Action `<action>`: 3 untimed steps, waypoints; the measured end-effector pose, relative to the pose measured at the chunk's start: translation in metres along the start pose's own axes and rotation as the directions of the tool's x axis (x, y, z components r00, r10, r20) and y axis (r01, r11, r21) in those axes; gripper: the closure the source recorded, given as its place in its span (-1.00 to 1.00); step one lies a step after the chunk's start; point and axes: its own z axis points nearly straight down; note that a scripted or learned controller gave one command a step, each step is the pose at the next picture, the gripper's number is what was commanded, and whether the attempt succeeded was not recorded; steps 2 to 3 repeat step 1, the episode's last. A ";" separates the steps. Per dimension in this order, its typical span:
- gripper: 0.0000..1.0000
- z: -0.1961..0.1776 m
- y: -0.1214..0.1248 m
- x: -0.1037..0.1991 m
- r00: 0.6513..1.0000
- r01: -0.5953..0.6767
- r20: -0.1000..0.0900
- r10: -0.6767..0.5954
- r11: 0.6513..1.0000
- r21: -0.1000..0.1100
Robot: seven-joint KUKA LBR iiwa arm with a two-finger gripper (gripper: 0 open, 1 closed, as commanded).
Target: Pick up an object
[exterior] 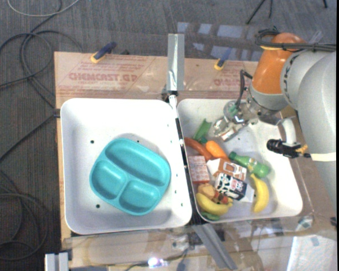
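On plywood bench point(130, 75), 2 white bins point(73, 151).

Faint mirrored red lettering on cardboard sheet point(110, 75), not legible, carton point(231, 184) print unreadable

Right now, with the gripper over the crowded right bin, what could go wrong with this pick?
The two-finger gripper hangs above the far part of the right white bin, where the orange carrot, green pepper-like piece and green plastic bottle lie close together; it may pinch two things or none. The pile near the yellow banana could shift if nudged.
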 end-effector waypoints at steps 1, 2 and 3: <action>1.00 -0.099 0.028 0.073 0.999 -0.045 0.000 0.045 0.998 -0.039; 1.00 -0.099 0.028 0.073 0.999 -0.045 0.000 0.045 0.998 -0.039; 1.00 -0.099 0.028 0.073 0.999 -0.045 0.000 0.045 0.998 -0.039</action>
